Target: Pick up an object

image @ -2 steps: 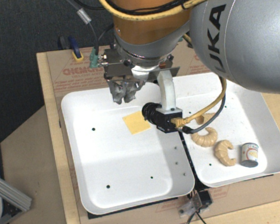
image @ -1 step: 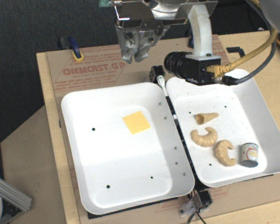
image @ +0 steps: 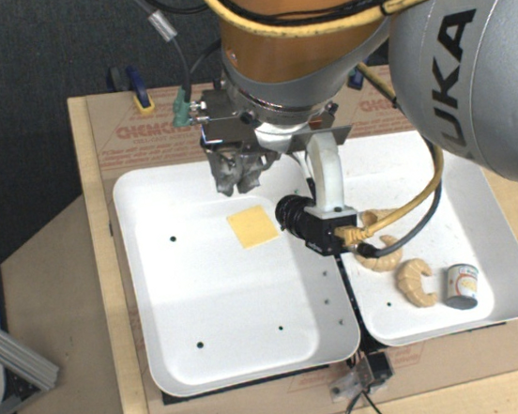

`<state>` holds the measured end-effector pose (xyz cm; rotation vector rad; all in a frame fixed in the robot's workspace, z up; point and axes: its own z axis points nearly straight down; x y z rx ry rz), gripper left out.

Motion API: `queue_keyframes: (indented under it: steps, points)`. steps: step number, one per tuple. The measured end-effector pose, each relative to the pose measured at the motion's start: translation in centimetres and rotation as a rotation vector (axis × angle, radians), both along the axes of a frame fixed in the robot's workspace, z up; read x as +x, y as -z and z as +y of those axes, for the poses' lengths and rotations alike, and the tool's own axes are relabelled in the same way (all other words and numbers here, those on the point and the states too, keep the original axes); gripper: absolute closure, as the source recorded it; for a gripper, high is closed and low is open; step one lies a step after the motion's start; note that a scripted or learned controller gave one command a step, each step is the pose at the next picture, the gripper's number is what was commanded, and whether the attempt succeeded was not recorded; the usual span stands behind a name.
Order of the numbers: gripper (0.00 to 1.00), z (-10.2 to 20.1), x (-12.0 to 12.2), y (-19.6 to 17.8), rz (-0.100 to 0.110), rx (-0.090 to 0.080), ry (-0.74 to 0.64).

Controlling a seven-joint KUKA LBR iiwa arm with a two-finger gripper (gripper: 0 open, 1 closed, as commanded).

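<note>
The grey two-finger gripper (image: 236,178) hangs over the far edge of the left shallow white plastic bin (image: 178,349), and the nearest candidate for the pick, a flat pale-yellow square slice that looks like toy cheese (image: 253,226), lies just beside it, a little toward the camera and slightly toward the right of the view. That offset is what the coming move seems to turn on: the gripper would have to shift a short way nearer the viewer before it comes down. The slice rests on the bin floor, turned a little so its edges run askew to the bin walls; being nearly square, it offers no clear long axis. It looks thin and lies flush, so I judge it hard to pinch from above. Whether the gripper is spread or closed I cannot tell from this slanted view; nothing visible sits between its tips. The right shallow white plastic bin (image: 502,217) holds three other things, well apart from the gripper: a tan curved croissant-shaped piece (image: 417,282), a second tan curved piece (image: 381,258) partly hidden behind a yellowish cable, and a small grey-and-white can lying on its side (image: 460,285), touching the first piece. Both bins sit on a brown cardboard-covered surface (image: 103,174).
</note>
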<state>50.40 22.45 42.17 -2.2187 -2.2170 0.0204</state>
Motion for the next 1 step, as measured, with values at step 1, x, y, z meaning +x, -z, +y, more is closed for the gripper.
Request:
queue_keyframes:
  steps: [1]
  points:
    - [1.0, -0.14, 2.86, 14.08, 0.004, -0.002, 0.002]
